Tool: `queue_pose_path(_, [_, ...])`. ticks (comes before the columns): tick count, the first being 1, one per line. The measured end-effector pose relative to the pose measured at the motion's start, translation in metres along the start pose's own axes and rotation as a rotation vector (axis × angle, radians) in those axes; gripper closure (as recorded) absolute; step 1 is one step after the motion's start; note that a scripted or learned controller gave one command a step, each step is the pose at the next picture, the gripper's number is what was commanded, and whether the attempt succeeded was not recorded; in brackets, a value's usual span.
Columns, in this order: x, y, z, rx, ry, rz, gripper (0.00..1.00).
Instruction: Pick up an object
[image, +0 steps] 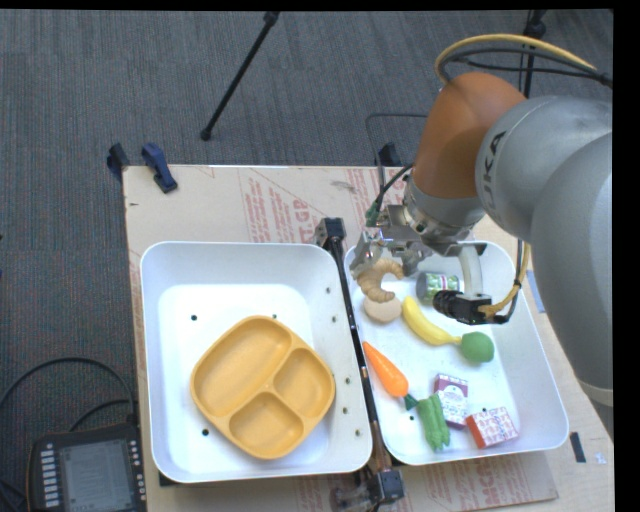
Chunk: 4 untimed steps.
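In the right bin (548, 390), at its upper left part, the beige cashew-shaped toy (377, 286) lies just below the gripper (385, 245). If the tool is apart or together, I cannot tell. Near it are a banana (430, 326), a green ball (478, 346) and a carrot (386, 370). The left bin (160, 300) holds a yellow divided plate (262, 385).

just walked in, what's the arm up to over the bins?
The gripper is low over the far end of the right bin, by a beige toy. The banana, carrot and small cartons lie loose. A yellow divided tray sits in the left bin.
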<state>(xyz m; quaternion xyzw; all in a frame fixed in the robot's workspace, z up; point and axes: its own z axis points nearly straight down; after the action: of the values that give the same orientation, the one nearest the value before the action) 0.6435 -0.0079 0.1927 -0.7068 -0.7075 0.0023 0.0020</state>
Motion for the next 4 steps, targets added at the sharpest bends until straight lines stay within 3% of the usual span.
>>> queue_pose_path(4, [0.001,0.002,-0.032,0.013,0.001,-0.016,1.0])
